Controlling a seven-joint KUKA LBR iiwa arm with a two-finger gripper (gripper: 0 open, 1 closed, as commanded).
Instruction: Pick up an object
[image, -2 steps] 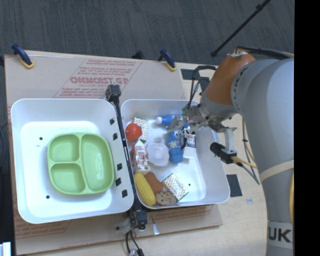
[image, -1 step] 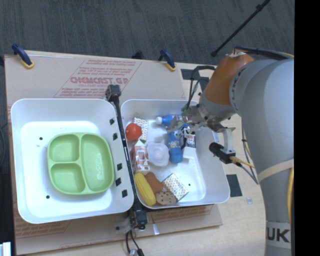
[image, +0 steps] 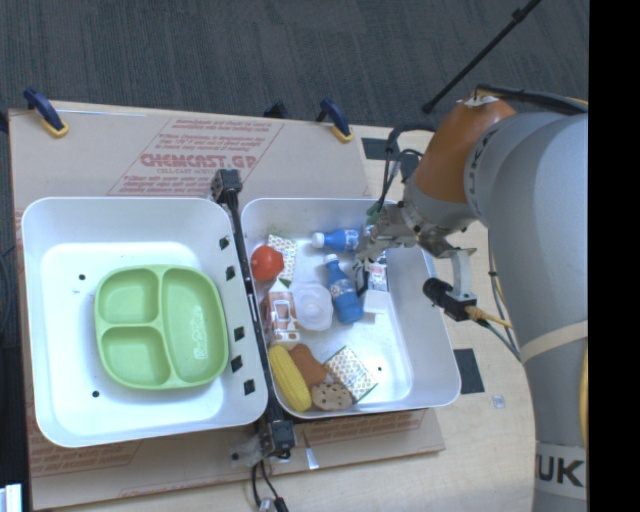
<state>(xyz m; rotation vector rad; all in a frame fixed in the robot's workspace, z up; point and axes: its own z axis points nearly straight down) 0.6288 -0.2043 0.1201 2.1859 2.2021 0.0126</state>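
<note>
The gripper (image: 372, 250) hangs low over the right bin (image: 425, 345), near its back right corner, among 2 blue bottles and a small white carton (image: 377, 277); whether it is spread or pinching anything I cannot tell, since the wrist hides that part. The nearest likely target is the upright-lying blue bottle (image: 343, 292), just in front of and beside the gripper, touching a clear cup (image: 312, 306). It looks light, stiff and smooth, so likely slippery; a hold across its narrow body would suit best. A second bottle (image: 337, 239) lies just behind the gripper by the back wall. The left bin (image: 45, 330) holds a green tray (image: 160, 326).
</note>
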